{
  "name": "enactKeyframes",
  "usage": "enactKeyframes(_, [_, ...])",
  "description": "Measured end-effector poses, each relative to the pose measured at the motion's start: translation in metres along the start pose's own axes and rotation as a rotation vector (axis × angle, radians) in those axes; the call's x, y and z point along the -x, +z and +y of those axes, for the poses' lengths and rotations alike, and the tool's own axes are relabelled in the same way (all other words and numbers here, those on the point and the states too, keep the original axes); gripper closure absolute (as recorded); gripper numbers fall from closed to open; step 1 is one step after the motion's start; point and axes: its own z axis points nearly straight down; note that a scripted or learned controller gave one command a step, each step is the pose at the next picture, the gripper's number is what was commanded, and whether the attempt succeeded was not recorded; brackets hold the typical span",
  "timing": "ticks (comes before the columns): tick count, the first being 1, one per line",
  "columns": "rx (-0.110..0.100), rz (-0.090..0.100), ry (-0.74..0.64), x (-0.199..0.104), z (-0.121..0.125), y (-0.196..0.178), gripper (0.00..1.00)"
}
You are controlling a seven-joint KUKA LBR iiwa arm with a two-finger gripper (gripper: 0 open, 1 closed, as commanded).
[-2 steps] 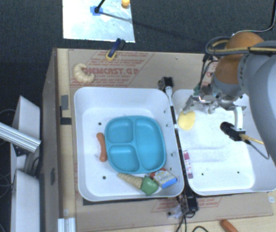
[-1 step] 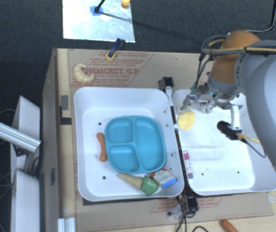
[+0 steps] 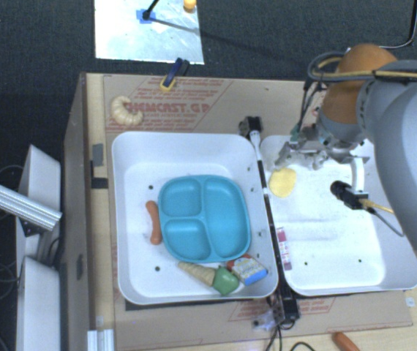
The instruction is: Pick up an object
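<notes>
**A:** Start with the big things. How many of each?

**B:** One grey arm [image 3: 406,123], cut off by the right edge. Two white bins: the left bin [image 3: 139,174] and the right bin [image 3: 333,247], side by side. One blue divided plate [image 3: 205,218] lies in the middle of the left bin.

**A:** And the small things?

**B:** There are four in the left bin. One orange sausage [image 3: 153,221] lies just left of the plate. One beige cone [image 3: 197,271], one green piece [image 3: 225,281] and one striped piece [image 3: 252,270] are bunched along the plate's near edge. The plate's rim partly covers the striped piece, and I can't make out what it is. The right bin has one pale yellow object [image 3: 282,182] in its far left corner, close to the wall between the bins.

**A:** And the gripper?

**B:** The gripper [image 3: 303,154] sits over that same corner, just beside the yellow object. Whether it is open or closed I cannot tell, since the wrist hides much of it. I can see nothing held in it.
</notes>
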Motion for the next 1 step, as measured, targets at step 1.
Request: enactKeyframes(1, [-0.001,0.0,-0.001,-0.0054,-0.0002,0.0006,0.0])
